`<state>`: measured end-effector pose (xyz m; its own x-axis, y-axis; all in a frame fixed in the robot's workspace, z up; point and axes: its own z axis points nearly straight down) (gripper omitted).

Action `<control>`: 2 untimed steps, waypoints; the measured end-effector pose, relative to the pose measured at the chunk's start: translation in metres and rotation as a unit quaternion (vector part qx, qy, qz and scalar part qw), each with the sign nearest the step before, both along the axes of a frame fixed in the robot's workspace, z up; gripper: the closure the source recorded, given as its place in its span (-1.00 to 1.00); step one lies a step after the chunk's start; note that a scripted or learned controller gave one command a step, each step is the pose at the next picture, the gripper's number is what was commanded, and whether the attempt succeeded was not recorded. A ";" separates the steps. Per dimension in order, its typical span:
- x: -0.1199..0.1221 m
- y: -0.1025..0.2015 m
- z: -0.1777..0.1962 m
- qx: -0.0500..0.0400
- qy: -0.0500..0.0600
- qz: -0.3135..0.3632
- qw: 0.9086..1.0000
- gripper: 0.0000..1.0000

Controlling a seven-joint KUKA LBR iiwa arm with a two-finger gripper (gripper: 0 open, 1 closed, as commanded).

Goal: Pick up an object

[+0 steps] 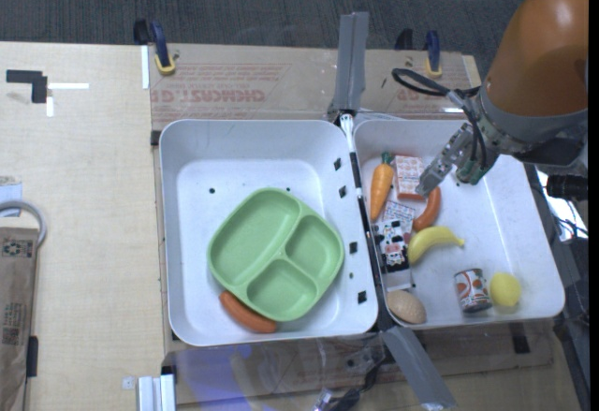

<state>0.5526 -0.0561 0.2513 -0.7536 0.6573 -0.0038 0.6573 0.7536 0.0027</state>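
My gripper (450,175) hangs over the back of the right bin (538,241), fingers open and nothing between them. Its tips are just right of a small red and white box (408,176) and above a red-orange sausage (429,208). An orange carrot (381,186) lies by the bin's left wall. In front of these are a cow-patterned carton (393,242), a yellow banana (432,239), a tan egg-shaped object (406,307), a small can (473,290) and a yellow lemon (504,289).
The left bin (187,212) holds a green divided plate (275,253) with an orange sausage (247,314) partly under its front edge. A divider wall (360,212) separates the bins. The arm's bulk (547,63) covers the right bin's back right corner.
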 end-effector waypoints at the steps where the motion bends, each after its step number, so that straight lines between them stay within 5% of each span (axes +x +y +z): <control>1: 0.000 0.000 0.000 0.000 0.000 0.000 1.000 -1.00; 2: 0.033 -0.044 -0.102 0.000 0.002 -0.004 1.000 -1.00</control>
<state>0.5858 -0.1005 0.1496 -0.7488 0.6628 -0.0001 0.6628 0.7488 -0.0002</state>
